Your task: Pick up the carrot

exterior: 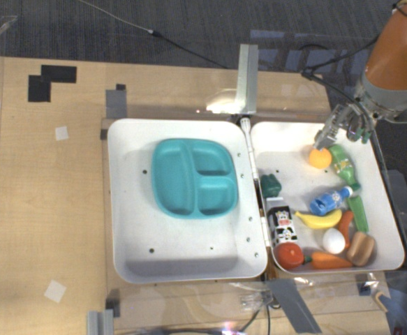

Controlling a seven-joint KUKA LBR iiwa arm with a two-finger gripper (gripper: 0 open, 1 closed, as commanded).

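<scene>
The carrot (331, 260) lies hemmed at the right bin's (287, 142) near wall between tomato (290, 255), egg (334, 241) and potato (360, 247); the bin's far-left floor is free.

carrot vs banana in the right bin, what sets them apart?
The carrot is orange and nearly straight; the banana is yellow and curved. The carrot lies along the bin's near wall beside the tomato; the banana sits farther in, just under the blue bottle. Both lie flat, untouched, away from the pincer.

We see our grey arm reaching in from the right, orange band above the wrist, the end effector (327, 139) angled down and leftward, its fingertips low.
</scene>
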